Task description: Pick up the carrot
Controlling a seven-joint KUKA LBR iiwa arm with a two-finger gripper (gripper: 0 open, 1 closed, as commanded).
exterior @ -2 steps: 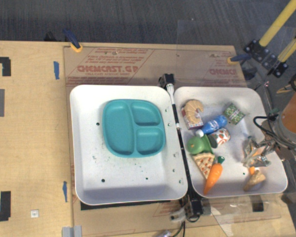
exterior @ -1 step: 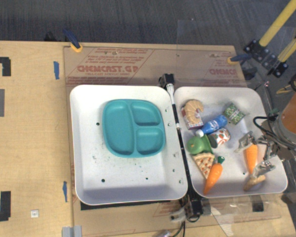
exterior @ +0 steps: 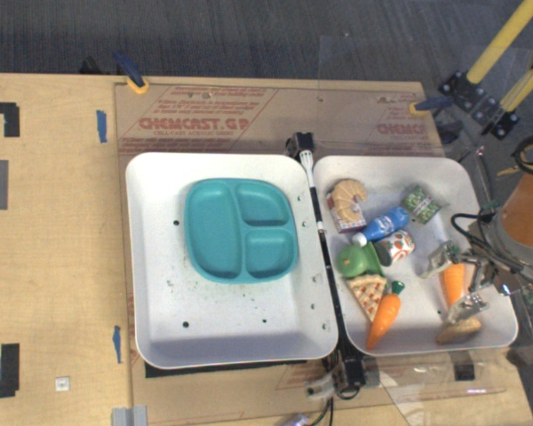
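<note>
The right bin (exterior: 426,346) lies nearest, beside the left bin (exterior: 160,282), which bears a teal divided plate (exterior: 240,229). The gripper (exterior: 467,291) hangs low over the right bin's right side, against a small orange piece (exterior: 452,280); open or closed, I cannot tell. The carrot (exterior: 384,316) lies tilted near the front rim, touching a pizza slice (exterior: 367,293).

The carrot (exterior: 384,318) is orange with a small green top, lying tilted in the lower right of the frame, green end up and to the right, tapered tip pointing down-left.
</note>
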